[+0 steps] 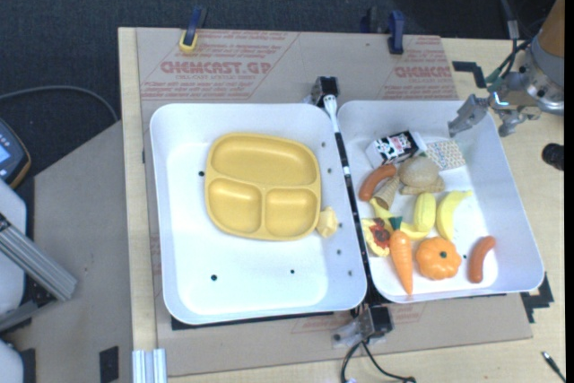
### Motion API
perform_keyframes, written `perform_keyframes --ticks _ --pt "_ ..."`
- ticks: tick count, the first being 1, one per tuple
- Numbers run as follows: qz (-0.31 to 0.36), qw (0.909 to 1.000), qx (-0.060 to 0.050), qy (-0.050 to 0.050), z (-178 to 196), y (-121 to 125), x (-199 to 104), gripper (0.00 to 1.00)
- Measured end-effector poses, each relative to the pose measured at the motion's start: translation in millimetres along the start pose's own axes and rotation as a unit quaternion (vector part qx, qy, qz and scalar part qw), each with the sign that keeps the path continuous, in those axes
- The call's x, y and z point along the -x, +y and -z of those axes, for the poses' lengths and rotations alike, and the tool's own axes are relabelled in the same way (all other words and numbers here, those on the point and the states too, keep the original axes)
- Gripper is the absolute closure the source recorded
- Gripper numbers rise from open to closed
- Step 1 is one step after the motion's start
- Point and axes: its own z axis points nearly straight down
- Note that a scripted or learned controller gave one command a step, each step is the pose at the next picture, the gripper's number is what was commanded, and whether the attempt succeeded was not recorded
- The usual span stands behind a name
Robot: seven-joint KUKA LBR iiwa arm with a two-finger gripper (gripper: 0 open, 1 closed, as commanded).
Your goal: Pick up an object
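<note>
A: Target? We see toy food piled in the right bin (516,193): carrot (402,261), small pumpkin (439,257), sausage (482,258).
B: Tool (485,115) hovers at that bin's far right corner, fingers spread, holding nothing.

"CHEMCAST GP" reads in red on brown protective sheet (269,58) under bins; smaller txt illegible.

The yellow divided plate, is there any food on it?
No food on it. The yellow plate shows three bare compartments; a small yellow piece lies beside its rim.
</note>
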Motion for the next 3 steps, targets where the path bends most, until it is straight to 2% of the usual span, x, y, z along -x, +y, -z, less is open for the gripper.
perform_keyframes --ticks 1,2,3 --pt "0.001 1.0 0.0 0.0 -58.9 6.6 -4.2 0.0" --pt "0.001 1.0 0.001 0.0 -99.2 7.3 -4.7 0.0" --pt "0.001 1.0 0.002 -0.001 -122.0 9.2 -4.9 0.0"
